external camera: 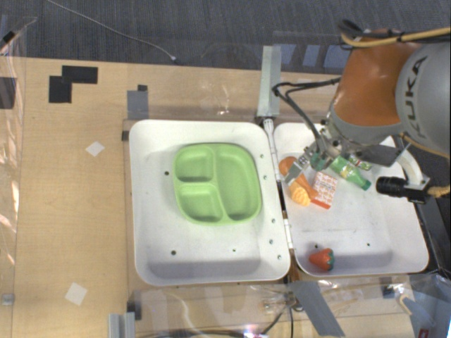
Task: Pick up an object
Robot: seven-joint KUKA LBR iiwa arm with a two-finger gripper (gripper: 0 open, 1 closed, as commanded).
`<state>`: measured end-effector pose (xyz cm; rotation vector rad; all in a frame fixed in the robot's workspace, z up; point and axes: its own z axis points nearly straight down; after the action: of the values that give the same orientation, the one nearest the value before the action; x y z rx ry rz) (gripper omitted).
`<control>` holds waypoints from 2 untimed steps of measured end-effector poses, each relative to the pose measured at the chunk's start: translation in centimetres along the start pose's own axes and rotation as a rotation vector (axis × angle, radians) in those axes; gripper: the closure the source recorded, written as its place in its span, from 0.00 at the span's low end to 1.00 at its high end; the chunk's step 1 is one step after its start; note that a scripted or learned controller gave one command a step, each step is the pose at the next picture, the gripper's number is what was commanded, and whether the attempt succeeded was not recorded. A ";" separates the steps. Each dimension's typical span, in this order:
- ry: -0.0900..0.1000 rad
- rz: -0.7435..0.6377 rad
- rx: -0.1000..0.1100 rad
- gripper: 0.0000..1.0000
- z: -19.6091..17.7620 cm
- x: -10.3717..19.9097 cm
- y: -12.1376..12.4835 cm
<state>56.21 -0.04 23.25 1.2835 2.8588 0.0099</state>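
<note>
Two white bins [148,259]; one green tray [215,183]; one strawberry [322,259]; pincer [304,166] state unclear, over toy pile

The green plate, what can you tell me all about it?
The green plate is light green, looks like smooth plastic, and has rounded corners. Raised ridges split it into three compartments: two smaller ones on the camera view's left and one long one on its right. All three look bare. It lies flat, turned slightly askew, near the middle of the left white bin, resting on its floor. Nothing else touches it, and the end effector is away over the other bin.
</note>
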 end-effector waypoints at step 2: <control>0.001 0.913 0.011 1.00 1.8 11.1 -0.2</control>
<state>48.69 8.18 21.40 2.4185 2.0062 -0.0005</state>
